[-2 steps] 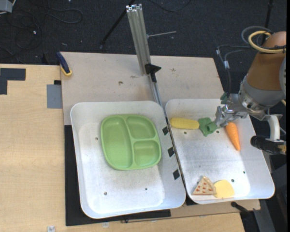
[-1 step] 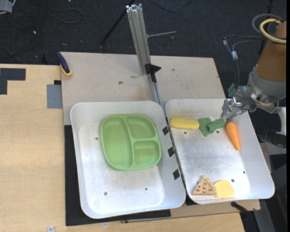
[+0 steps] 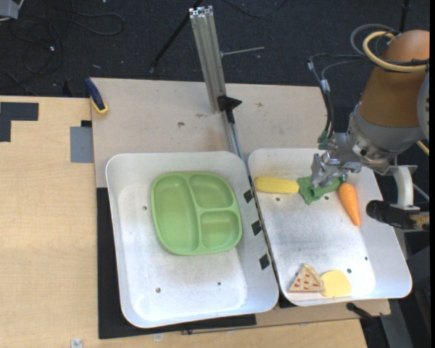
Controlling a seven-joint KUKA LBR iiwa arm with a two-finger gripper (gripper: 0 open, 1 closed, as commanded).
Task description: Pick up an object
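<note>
Here the gripper (image 3: 323,182) is down over one green piece (image 3: 317,191) in the right bin (image 3: 391,281), jaw state unclear, beside one corn cob (image 3: 276,186) and one carrot (image 3: 349,203); one green tray (image 3: 196,213) lies in the left bin (image 3: 130,267)

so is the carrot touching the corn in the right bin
Apart. The camera view shows bare white bin floor, a green object and the gripper between the corn and the carrot.

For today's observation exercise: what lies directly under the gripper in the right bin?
A small green object lies under the gripper, beside the yellow corn. The gripper covers its top, so its shape is unclear.
</note>
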